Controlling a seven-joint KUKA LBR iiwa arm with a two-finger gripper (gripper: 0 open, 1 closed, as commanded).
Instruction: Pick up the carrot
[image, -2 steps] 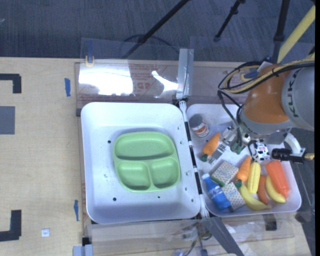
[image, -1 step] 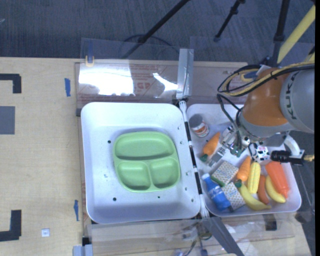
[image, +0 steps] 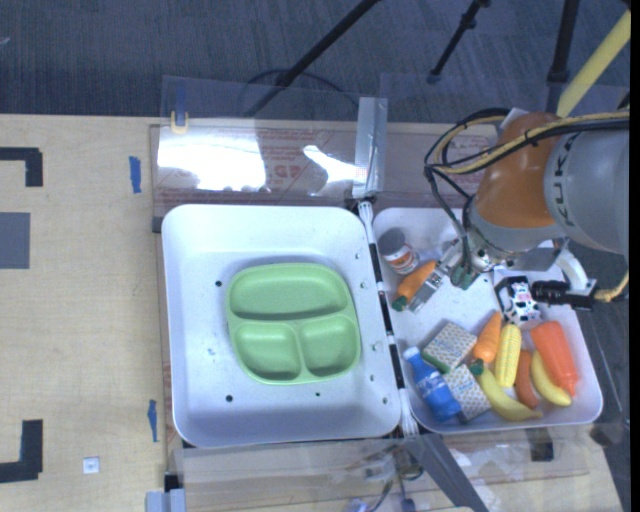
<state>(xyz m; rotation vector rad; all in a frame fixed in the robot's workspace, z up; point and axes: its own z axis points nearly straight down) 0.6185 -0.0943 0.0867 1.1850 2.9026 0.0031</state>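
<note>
Carrot (image: 414, 282) sits right at the gripper (image: 440, 280), not yet lifted.

You'll find the carrot lying in the right bin (image: 590, 400) near its upper left corner, just left of the fingertips and seemingly touching them; whether the jaws stand apart or have closed on it you cannot tell from this slant. Judge this the approach-to-grasp step: next you need a firm close, then a straight lift. Beside the gripper lie a small can (image: 396, 250), a banana (image: 505, 400), a corn cob (image: 508, 352), a blue bottle (image: 432, 388). Further left, the left bin (image: 190, 330) holds a green divided tray (image: 294, 322).
</note>
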